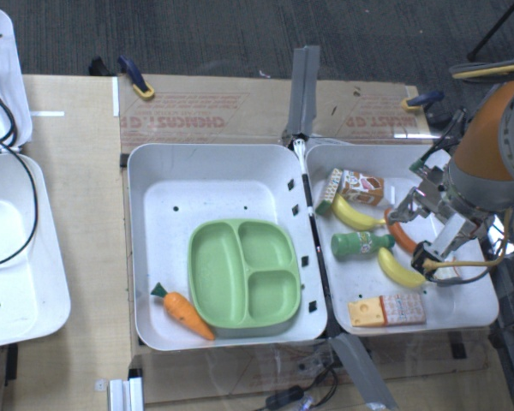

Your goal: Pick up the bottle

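- Bottle (361,244), green, lies on its side in the right bin (463,315), between two bananas.
- Left bin (146,229) holds a green divided plate (244,274) and a carrot (185,312) just beside it.
- Gripper (411,231) hangs over the right bin's right side, fingers spread wide, holding nothing, near the bottle's cap end.
- Upper banana (356,216) touches a snack box (353,187).

A wooden bench (77,110) carries two white bins side by side, the left bin (154,229) touching the right bin (463,311)
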### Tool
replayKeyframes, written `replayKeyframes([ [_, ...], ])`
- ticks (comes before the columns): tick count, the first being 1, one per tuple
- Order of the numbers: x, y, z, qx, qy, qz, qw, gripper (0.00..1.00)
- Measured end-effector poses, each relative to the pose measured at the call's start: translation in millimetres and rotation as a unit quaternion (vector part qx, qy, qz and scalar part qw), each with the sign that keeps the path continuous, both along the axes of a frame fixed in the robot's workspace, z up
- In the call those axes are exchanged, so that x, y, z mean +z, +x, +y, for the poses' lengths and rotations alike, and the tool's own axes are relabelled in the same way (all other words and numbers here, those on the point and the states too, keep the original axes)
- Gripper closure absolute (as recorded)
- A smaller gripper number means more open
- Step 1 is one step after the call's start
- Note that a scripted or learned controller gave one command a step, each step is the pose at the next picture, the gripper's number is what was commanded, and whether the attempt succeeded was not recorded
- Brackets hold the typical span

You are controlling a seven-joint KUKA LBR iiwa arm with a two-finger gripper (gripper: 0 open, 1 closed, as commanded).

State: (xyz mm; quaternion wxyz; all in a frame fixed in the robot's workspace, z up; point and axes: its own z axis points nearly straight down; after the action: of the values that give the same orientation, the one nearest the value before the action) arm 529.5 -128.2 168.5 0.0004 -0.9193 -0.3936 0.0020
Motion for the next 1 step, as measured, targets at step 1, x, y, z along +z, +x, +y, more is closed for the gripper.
replayKeyframes([
  [1, -70.1, 39.1, 30.9, -0.030, -0.0007, -0.007, 0.9995, 0.00],
])
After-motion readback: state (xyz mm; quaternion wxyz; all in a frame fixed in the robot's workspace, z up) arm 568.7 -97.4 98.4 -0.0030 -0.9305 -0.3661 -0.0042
